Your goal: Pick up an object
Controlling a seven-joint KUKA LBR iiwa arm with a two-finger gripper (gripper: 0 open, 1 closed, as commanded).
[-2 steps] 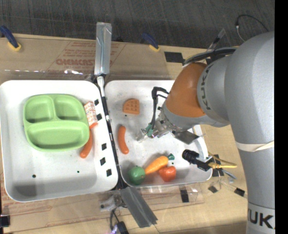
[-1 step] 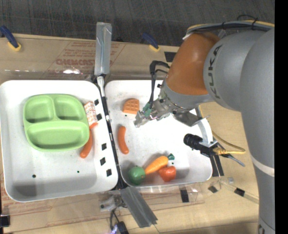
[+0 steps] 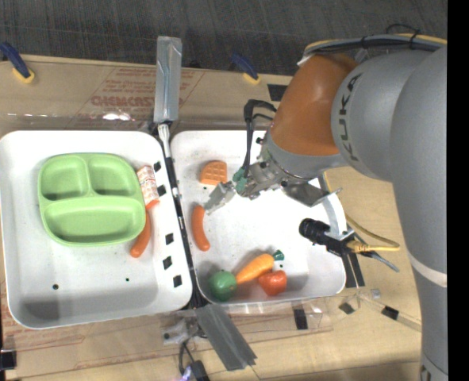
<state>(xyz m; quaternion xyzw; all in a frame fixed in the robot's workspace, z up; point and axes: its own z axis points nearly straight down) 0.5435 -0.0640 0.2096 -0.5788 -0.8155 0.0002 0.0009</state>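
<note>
The gripper [image 3: 222,195] hangs over the right bin [image 3: 329,288], just below the waffle [image 3: 213,172] near that bin's far left corner; I cannot tell how it is set, and nothing shows in its grasp. The bench [image 3: 59,86] is brown board, with dark carpet [image 3: 75,6] beyond its far edge. Two white bins sit side by side. The left bin [image 3: 20,292] holds one green tray [image 3: 91,197], one small packet [image 3: 148,183] at the tray's right rim, and one sausage [image 3: 141,240]. The right bin holds a second sausage [image 3: 200,228] by its left wall and, along its near edge, one green ball [image 3: 222,283], one carrot [image 3: 255,267] and one tomato [image 3: 273,282].
</note>
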